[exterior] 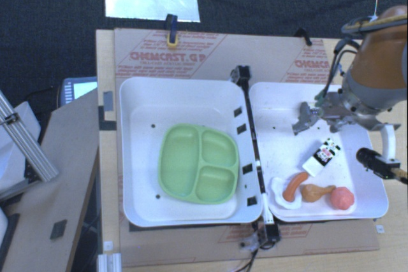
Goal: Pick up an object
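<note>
The gripper [308,118] hovers over the right bin [274,99]; its grip state cannot be told. A square descent onto the milk carton [323,157] looks wisest.

The right bin [280,105] is the landmark. Near its front wall lie a toy sausage [295,185], orange-red and slanted, resting on a small white dish [278,191]; just right of it a tan drumstick [317,192], lying flat; and further right a pink ball [342,198], close to the bin's front right corner. Behind these, toward the bin's middle, a small white carton [323,157] with black spots lies tilted.
</note>
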`<state>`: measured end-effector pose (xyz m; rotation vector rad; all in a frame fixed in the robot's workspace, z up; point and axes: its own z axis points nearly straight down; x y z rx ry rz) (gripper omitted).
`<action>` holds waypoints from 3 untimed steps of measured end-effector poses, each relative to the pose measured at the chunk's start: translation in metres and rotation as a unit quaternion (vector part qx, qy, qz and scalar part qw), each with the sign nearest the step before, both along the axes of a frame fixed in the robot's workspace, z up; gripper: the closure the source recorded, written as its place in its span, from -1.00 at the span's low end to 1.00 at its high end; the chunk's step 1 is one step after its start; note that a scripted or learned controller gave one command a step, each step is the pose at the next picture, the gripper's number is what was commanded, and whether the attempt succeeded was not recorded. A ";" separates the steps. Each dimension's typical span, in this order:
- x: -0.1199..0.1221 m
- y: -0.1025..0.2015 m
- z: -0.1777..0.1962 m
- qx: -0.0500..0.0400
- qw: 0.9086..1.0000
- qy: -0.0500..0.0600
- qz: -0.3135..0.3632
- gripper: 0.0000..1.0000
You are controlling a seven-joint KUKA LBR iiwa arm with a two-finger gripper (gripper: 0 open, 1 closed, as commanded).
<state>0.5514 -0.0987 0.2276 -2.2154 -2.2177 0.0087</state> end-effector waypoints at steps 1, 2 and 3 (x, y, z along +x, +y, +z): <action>0.002 0.000 0.005 -0.001 1.000 -0.005 0.001 -1.00; 0.000 -0.010 -0.051 0.000 1.000 -0.003 0.000 -1.00; 0.004 -0.003 -0.096 0.000 1.000 -0.003 0.000 -1.00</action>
